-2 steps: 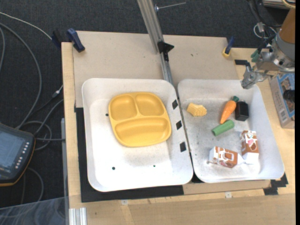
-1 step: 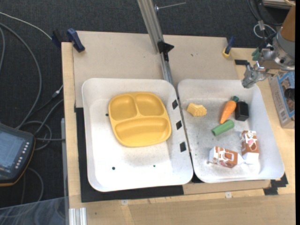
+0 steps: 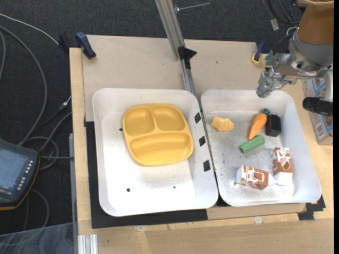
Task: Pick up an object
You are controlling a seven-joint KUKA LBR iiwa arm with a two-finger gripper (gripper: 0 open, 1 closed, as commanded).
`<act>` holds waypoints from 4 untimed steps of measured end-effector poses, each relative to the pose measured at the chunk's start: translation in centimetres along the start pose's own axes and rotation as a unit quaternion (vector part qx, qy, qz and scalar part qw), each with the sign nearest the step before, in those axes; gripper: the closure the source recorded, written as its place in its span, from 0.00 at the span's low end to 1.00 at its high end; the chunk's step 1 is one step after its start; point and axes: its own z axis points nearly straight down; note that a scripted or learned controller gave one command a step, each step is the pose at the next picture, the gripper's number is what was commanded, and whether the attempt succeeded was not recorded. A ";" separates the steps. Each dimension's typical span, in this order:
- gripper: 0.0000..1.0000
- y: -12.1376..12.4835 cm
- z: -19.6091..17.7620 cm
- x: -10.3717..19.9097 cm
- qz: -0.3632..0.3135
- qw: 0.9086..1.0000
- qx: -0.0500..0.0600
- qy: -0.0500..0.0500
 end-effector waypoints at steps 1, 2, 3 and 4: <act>1.00 0.6 0.5 4.6 0.000 1.000 0.001 0.000; 1.00 0.2 2.0 10.0 0.000 1.000 0.002 0.000; 1.00 -0.4 3.0 16.2 0.000 1.000 0.002 0.000; 1.00 -0.8 3.9 22.4 0.000 1.000 0.003 0.000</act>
